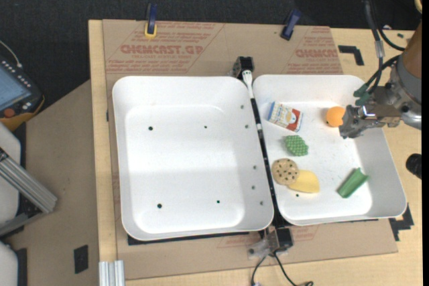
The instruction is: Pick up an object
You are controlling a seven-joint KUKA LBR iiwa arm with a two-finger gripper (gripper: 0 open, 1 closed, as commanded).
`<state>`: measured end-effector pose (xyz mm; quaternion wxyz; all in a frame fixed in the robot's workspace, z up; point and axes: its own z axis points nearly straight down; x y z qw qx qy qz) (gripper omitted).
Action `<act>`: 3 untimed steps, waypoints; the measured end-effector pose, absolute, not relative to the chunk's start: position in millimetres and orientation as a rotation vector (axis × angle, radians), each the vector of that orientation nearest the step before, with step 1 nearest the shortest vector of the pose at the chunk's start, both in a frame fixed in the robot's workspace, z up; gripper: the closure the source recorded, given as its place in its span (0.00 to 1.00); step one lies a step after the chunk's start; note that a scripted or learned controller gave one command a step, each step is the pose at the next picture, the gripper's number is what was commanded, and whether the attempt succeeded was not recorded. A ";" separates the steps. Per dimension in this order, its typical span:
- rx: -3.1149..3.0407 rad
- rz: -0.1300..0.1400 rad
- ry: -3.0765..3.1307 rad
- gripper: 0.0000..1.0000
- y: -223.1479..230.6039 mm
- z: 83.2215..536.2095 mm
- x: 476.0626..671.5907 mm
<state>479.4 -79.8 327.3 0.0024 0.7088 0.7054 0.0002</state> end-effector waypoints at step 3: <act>2.217 0.005 2.223 1.00 11.1 341.2 478.0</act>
